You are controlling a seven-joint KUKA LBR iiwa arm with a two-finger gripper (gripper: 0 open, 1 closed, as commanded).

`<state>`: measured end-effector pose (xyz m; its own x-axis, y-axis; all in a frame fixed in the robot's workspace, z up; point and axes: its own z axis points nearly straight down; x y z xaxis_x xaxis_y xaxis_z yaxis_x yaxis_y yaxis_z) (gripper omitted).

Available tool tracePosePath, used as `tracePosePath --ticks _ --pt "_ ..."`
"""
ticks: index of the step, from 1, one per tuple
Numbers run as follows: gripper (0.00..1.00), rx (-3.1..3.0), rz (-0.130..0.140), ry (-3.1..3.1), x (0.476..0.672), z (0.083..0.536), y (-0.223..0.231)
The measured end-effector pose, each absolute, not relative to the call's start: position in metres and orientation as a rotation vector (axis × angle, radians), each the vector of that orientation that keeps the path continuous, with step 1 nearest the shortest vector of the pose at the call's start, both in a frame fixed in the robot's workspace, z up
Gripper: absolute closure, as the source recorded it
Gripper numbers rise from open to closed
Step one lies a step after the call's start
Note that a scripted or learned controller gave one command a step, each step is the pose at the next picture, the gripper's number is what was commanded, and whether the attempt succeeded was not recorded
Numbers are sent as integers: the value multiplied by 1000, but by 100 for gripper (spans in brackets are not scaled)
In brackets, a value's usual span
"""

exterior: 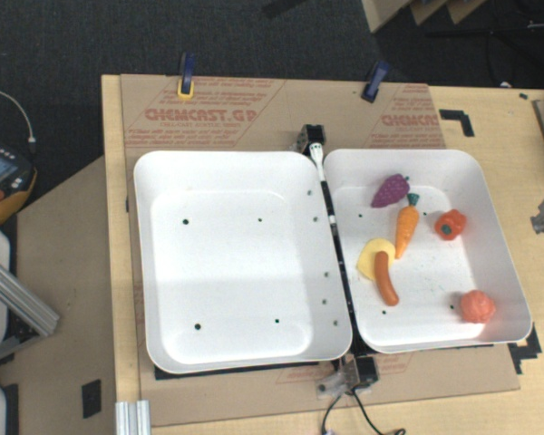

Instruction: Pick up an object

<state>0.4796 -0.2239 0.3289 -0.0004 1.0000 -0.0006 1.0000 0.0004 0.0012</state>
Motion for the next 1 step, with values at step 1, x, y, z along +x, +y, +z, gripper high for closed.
tracePosePath --ticks 1 --pt "100 2221 0 2222 480 326 -224"
